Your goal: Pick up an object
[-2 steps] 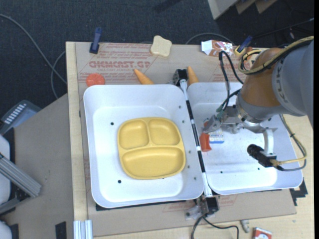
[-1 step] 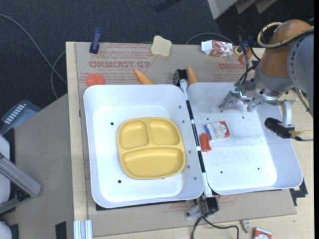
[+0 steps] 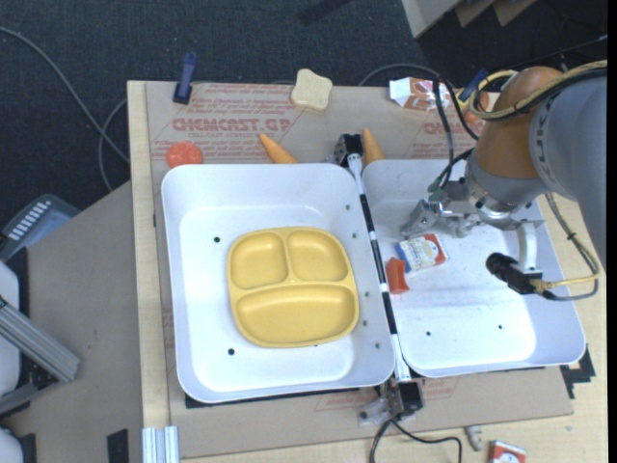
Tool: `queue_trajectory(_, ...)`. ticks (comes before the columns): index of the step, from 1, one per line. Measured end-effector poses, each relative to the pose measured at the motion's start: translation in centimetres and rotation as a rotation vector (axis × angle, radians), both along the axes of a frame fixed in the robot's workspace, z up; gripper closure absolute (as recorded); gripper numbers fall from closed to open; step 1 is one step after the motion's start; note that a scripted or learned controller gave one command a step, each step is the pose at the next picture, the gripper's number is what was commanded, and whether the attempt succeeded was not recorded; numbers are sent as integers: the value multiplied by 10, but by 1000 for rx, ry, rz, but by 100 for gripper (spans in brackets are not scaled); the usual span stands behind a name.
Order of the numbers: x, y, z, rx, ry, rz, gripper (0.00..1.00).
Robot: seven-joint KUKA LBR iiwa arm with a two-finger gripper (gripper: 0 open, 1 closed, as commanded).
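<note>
A small white carton with blue and red print (image 3: 422, 252) lies in the right bin (image 3: 482, 340), near its left side. Beside it, against the divider, sits a small red-orange piece (image 3: 396, 276). My gripper (image 3: 439, 215) hangs low just above and to the right of the carton, under the grey arm with the orange band (image 3: 511, 128). A yellow divided plate (image 3: 291, 285) rests in the middle of the left bin (image 3: 198, 258).
On the cardboard behind the bins lie a bread slice (image 3: 311, 89), an orange carrot piece (image 3: 277, 149), a red disc (image 3: 183, 153), a blue clip (image 3: 184, 77) and a small packet (image 3: 413, 92). Cables trail over the right bin's right side.
</note>
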State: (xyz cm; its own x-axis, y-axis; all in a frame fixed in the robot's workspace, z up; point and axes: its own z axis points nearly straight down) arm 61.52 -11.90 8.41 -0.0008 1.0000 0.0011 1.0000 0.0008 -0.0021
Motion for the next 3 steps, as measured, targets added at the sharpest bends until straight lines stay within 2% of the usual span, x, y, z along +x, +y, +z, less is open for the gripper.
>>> queue_trajectory(1, -27, -7, 0, 0, 0, -1, 0)
queue_trajectory(2, -26, -7, 10, -1, -2, -1, 100)
queue_trajectory(3, -26, 28, 70, -1, -4, 0, 100)
